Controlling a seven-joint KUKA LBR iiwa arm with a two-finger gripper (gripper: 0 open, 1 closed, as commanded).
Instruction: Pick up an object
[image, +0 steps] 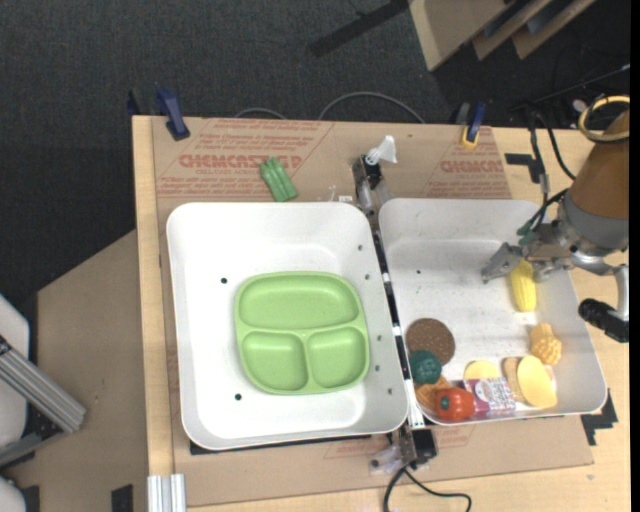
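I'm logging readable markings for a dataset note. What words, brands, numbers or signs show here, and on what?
"CHEMCAST® GP", red print on the brown board behind the left white bin; last letters unclear.
"CHEMCAS…", same red print on the board behind the right white bin, partly cut off.
Smaller red lines beneath both: too blurred to read.
Purple-and-white packet in the right bin: print too small to read.

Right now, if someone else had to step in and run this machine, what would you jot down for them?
Gripper: low in the right bin, right beside the top of the yellow corn cob. Whether it grips anything cannot be told from here.
Other toys in that bin: brown round disc, dark green piece, red tomato, small yellow-orange fruit, pale yellow piece, all near the front.
Left bin: green divided plate.
Done: nothing visibly lifted.
Left: grasp one object, likely the corn, and raise it.
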